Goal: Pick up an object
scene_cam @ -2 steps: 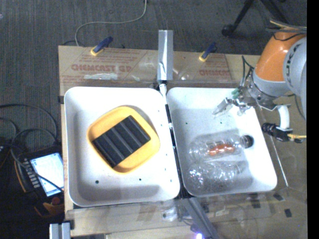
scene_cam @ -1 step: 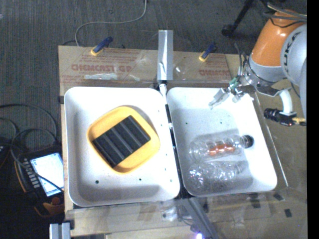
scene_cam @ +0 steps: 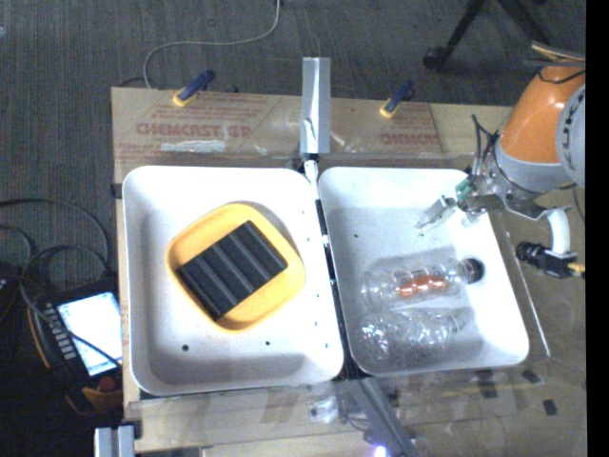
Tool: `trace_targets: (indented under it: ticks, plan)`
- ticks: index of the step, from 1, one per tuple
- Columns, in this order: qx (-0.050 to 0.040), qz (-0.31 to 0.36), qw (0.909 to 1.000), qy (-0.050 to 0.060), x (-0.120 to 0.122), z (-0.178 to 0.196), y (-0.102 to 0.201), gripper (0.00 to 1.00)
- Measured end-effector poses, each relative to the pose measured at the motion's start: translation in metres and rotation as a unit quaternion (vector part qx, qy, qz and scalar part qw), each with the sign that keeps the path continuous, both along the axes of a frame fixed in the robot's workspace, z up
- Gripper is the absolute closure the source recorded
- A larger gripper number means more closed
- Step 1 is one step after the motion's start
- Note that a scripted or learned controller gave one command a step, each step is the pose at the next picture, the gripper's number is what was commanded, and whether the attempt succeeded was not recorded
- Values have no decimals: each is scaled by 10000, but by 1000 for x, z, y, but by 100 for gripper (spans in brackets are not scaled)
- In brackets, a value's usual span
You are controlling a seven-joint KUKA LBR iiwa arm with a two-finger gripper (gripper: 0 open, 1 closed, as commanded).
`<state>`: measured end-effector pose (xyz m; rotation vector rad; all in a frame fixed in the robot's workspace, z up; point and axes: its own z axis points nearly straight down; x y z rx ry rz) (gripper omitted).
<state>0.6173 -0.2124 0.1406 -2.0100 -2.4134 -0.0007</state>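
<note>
I see the gripper (scene_cam: 440,211) over the right bin's (scene_cam: 381,193) far edge, fingers apparently parted and holding nothing. Two clear plastic bottles (scene_cam: 419,286) lie toward its near edge; a yellow-and-black object (scene_cam: 236,265) fills the left bin (scene_cam: 143,284).

board (scene_cam: 190,131) | red print "CHEMCAST" | repeated at right, partly hidden

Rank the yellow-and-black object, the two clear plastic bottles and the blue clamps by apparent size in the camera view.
1. Yellow-and-black object, left bin.
2. Clear bottle with orange inside and the crumpled clear bottle below it: look alike, unranked.
3. Left blue clamp and right blue clamp: similar, smallest.
</note>
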Motion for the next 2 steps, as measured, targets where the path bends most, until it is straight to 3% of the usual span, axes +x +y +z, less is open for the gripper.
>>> trace_targets:
  ticks: [1,2]
  plan:
    - [7,814,9966,-82,-50,-49,-5,0]
    - [-5,1426,9898,-7,-94,-33,-2,0]
